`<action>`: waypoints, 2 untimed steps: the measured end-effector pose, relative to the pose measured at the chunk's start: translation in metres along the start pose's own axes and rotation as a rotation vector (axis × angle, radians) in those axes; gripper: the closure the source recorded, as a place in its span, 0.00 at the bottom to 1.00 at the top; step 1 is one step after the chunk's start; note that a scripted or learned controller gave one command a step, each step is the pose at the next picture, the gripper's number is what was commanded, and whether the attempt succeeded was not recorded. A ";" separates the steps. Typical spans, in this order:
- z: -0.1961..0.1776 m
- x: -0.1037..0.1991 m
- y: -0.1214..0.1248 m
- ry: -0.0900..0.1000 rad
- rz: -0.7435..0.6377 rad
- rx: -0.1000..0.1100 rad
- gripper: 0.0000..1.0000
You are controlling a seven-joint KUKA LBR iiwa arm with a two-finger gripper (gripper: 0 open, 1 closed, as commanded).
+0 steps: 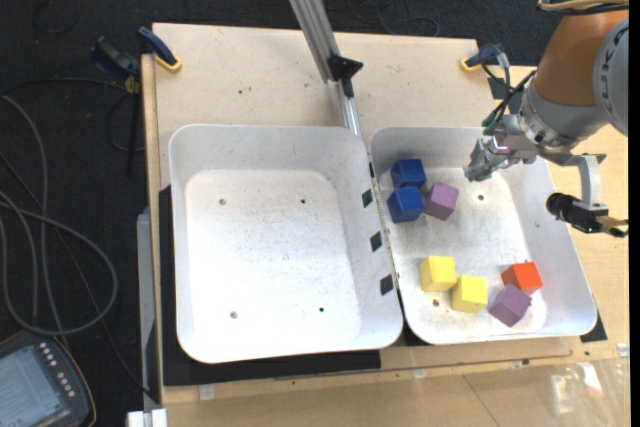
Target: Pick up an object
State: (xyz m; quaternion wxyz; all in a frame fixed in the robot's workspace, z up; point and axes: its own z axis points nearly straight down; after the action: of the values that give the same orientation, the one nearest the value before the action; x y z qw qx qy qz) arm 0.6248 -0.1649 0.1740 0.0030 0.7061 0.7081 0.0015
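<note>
While I watched from my console, the left bin [265, 240] sat on the bench [250, 75] beside the right bin [560, 300], their rims touching. Toward the far left of the right bin lay two blue cubes [407, 173], one just nearer than the other, with a purple cube [442, 200] touching them on the right. Nearer me were two yellow cubes [438, 272] side by side, then a second purple cube [511, 304] and an orange cube [522, 276] by the near right corner. The gripper [478, 165] hung over the far part of that bin, right of the first purple cube and apart from it; I could not tell how its jaws stood.
</note>
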 end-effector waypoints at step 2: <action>-0.082 0.008 0.005 0.001 -0.001 0.001 1.00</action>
State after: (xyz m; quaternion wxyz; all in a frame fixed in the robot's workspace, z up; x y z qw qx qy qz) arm 0.6292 -0.1570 0.2555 0.0023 0.7059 0.7083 0.0013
